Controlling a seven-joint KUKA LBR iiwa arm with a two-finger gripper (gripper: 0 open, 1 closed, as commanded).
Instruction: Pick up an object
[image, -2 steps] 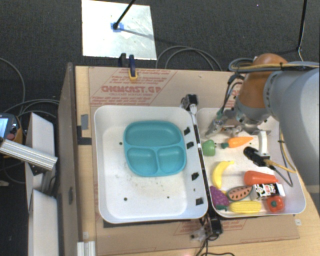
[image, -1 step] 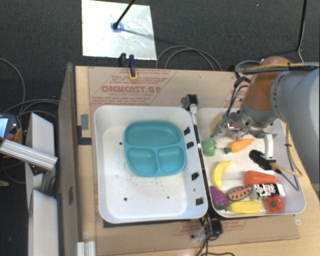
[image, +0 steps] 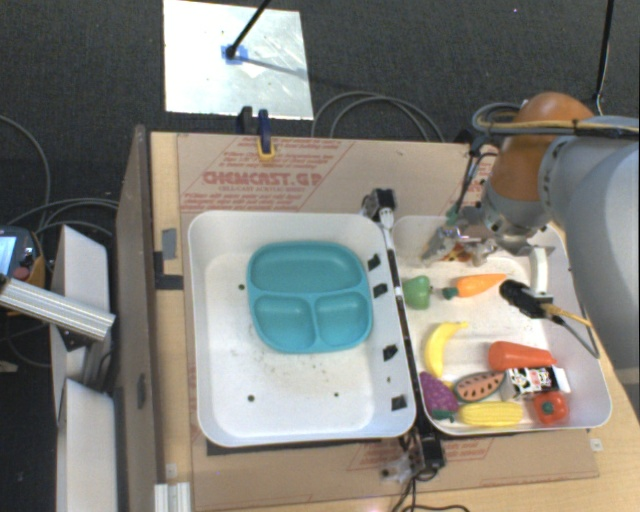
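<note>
End effector (image: 455, 247) sits over far end of R bin (image: 478, 322), arm reaching in from R side of view. Can't tell if it's wide or narrow: too small & cluttered at that spot.

Pickable items all lie in R bin. Green pepper (image: 417, 291) is by the bin's L wall w/ orange carrot (image: 478, 286) just beside it. Both are on the camera side of the end effector, near it but apart. Yellow banana (image: 443, 346) is approx mid-bin, red-orange veg (image: 519, 355) to its R. At near end, packed close: purple grapes (image: 436, 392), brown oval piece (image: 478, 385), corn cob (image: 490, 413), b/w carton (image: 538, 380), red tomato (image: 549, 406).

L bin (image: 220, 330) holds a teal divided tray (image: 305, 297), flat, approx centre. Both bins rest on cardboard-covered counter (image: 270, 178).
</note>
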